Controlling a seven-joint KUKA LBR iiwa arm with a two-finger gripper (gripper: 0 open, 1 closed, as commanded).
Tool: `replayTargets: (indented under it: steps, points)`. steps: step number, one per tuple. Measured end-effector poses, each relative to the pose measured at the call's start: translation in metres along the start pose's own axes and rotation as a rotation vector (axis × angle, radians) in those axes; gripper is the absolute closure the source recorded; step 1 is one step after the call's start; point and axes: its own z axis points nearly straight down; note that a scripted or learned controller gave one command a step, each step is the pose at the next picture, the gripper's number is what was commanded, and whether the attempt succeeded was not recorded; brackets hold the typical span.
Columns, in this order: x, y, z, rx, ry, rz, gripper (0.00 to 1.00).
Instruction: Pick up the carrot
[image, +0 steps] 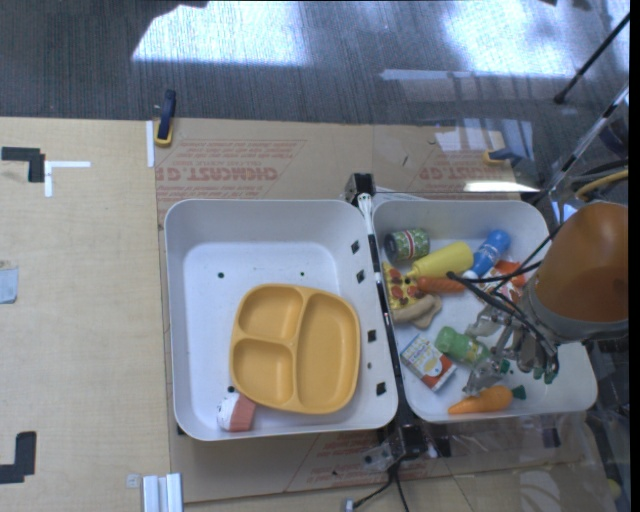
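- The carrot (484, 401) is lying on its side down at the 6 o'clock edge of the right bin (560, 396), pretty much against the near wall, tip pointing toward 9 o'clock.
- The tool (492, 365) is hung right above it, at about 12 o'clock from the carrot, with cables and metal bits all tangled in the view. How far it's opened can't be told from here, and nothing is seen gripped in it.
- A green bottle (459, 345) and a small red-and-white carton (430, 362) are parked just beside the tool, around 10 o'clock from the carrot. Either could easily get nudged or pinched by mistake if the descent is off a bit.
- With the carrot that close to the wall, a finger could get jammed on the rim, or the carrot could be pushed along and rolled away instead of grabbed.
- The rest of the clutter (yellow banana (443, 259), blue bottle (490, 249), green can (408, 243)) is up at 12 o'clock, well apart, so not much trouble is expected there.
- The left bin (190, 330) with the yellow divided plate (297, 348) is out of the way.
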Motion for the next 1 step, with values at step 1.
replayTargets:
  steps: [1]
  points:
    - [-0.0038, -0.0037, -0.002, -0.003, -0.013, -0.39, 0.0]
